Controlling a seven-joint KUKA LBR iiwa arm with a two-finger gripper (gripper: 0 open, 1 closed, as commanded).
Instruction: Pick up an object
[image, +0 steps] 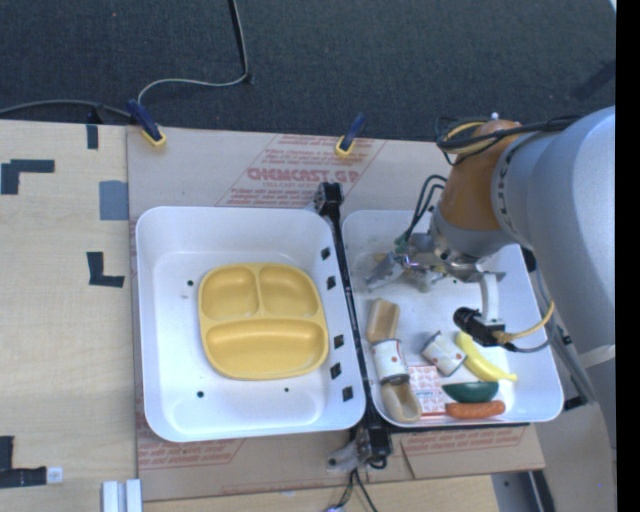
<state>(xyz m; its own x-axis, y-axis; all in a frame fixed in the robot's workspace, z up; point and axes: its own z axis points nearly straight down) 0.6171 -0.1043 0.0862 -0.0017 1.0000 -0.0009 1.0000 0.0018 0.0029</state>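
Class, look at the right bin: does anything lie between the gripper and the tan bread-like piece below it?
Nothing visible does. The gripper hangs over the right bin, and bare white floor separates it from the tan piece just below.

The right bin (545, 400) holds small toy foods crowded toward its near edge: a tan bread piece (382, 320), a yellow banana (484, 362), a green pepper (468, 391) and an orange carrot (474, 408) (touching). A small white can (389, 362) lies beside the bread.

The arm (570, 190) is bulky, smooth and grey, with an orange band (470, 190) above the wrist. Black and yellow cables (520, 340) loop beside its metallic end effector (400, 265).
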